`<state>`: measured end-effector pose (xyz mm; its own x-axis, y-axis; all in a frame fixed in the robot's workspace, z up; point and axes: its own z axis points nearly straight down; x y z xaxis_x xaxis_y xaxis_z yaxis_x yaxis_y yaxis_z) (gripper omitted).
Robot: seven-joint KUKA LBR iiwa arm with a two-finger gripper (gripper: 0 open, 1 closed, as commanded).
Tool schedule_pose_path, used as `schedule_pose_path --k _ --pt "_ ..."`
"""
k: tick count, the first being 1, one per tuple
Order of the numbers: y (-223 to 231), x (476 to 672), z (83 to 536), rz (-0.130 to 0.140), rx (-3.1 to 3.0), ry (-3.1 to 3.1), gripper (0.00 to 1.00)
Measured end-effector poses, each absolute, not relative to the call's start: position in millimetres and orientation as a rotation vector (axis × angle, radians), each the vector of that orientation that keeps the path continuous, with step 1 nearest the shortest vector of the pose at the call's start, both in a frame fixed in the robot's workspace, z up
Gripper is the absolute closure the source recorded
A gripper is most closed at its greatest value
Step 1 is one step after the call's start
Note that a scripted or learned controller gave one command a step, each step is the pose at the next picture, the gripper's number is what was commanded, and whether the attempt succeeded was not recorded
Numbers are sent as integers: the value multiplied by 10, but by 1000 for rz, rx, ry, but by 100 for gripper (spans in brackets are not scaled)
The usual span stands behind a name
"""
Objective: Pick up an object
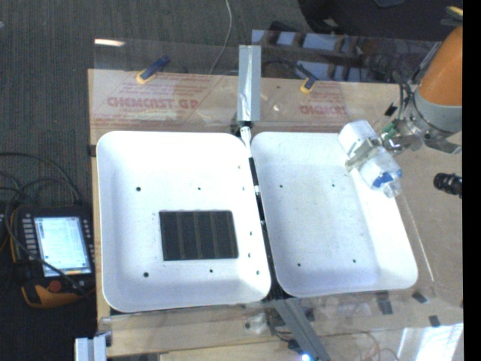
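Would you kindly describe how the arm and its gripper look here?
The arm is grey with a rounded orange band above the wrist. Its gripper end is pale and blocky, whitish with translucent parts, a small blue patch and a hint of green near the wrist.

White bins (120, 201); black ribbed pad (198, 235) (left); orange-banded arm (443, 74).

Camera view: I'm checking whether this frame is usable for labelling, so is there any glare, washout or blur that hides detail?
In the camera view, the two white bins are bright and nearly washed out, with little surface detail; a bright glint sits on the clear sheet at upper left; the dark ridged pad reads sharply; the tool and the clear plastic item with a blue patch beside it look soft and hard to separate.
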<state>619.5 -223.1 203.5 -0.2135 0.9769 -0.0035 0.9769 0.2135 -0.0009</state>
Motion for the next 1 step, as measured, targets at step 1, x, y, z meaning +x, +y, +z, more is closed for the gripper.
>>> schedule_pose_path --k 1 --pt "-2219 6394 1778 -1 2032 2395 0"
